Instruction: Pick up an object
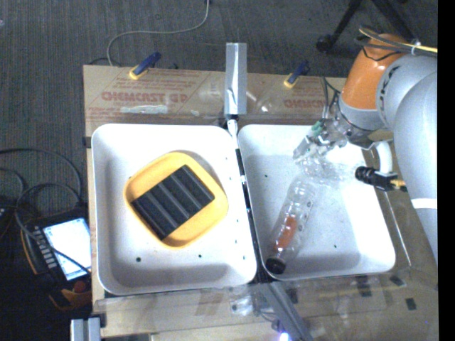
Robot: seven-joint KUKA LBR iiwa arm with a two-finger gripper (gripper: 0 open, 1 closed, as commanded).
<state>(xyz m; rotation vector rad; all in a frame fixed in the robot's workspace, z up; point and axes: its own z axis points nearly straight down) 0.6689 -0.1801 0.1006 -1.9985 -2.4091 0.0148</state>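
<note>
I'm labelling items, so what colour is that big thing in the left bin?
Yellow object with a black ribbed centre, seen in the camera view.

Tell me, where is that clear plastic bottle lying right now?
The clear bottle lies slantwise in the right bin, its dark cap near the front left corner, below the gripper in the camera view.

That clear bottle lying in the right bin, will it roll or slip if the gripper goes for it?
The clear bottle lies on its side, so a push across it would probably roll it. Its smooth transparent wall looks slippery and probably thin, so it may dent. It seems light, mostly empty.
</note>
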